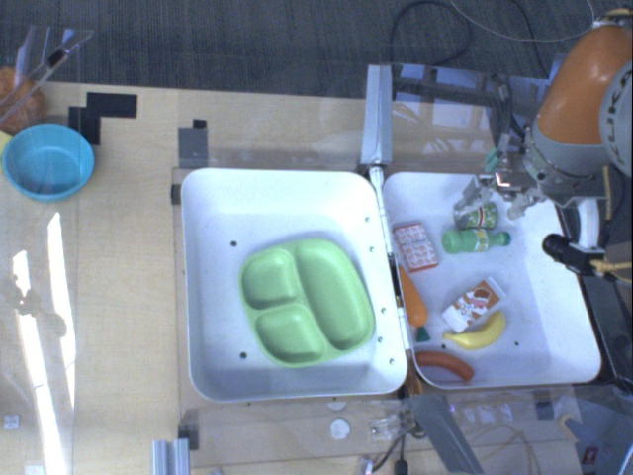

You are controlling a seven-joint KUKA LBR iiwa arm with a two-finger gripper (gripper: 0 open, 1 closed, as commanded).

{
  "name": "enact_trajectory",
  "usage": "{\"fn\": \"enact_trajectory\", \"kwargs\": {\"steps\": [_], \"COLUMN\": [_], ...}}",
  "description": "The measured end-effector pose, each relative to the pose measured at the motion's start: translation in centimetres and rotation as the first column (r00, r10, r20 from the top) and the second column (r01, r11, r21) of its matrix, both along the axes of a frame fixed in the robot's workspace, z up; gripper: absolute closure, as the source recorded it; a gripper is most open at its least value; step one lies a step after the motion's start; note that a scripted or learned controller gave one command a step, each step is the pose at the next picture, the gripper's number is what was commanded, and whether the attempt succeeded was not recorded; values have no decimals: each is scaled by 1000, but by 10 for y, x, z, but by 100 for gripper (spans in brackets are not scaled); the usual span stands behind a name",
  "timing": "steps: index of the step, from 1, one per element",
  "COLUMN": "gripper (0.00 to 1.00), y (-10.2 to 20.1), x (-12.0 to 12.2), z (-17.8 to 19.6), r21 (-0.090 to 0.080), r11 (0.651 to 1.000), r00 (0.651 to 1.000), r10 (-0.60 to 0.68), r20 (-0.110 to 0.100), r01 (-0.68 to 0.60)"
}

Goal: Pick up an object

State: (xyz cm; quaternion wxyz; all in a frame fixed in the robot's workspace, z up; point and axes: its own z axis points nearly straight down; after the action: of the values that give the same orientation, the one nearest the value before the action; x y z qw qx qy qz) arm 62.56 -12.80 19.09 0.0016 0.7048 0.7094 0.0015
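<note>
Right bin [554, 359]: one green bottle [475, 239], one banana [476, 332], one carrot [412, 303], one sausage [444, 366], two snack packets [415, 246]. Gripper [492, 198] just above bottle, fingers apart, nothing between them. Left bin [213, 265]: one green tray [308, 300].

a robotics lab: a pale wooden counter [119, 295] bearing two white bins [213, 364], metal brackets [376, 117], loose cables [435, 13] on dark carpet [198, 18], toy food such as a banana [477, 332].

Glossy green plastic tray [307, 300] in smooth white bin [213, 265] on pale wood bench [119, 315]
</note>
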Motion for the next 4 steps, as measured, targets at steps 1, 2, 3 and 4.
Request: {"fn": "enact_trajectory", "kwargs": {"steps": [1,2,3,4], "gripper": [0,0,0,100], "y": [-1,43,41,43], "x": [38,25,-21,-18], "z": [-85,-103,-102,-89], "r21": [-2,-1,-4,-7], "r11": [998,984,932,931], "r00": [998,984,932,931], "r10": [66,179,363,366], "r20": [4,3,6,15], "r01": [-66,-179,-363,-366]}}
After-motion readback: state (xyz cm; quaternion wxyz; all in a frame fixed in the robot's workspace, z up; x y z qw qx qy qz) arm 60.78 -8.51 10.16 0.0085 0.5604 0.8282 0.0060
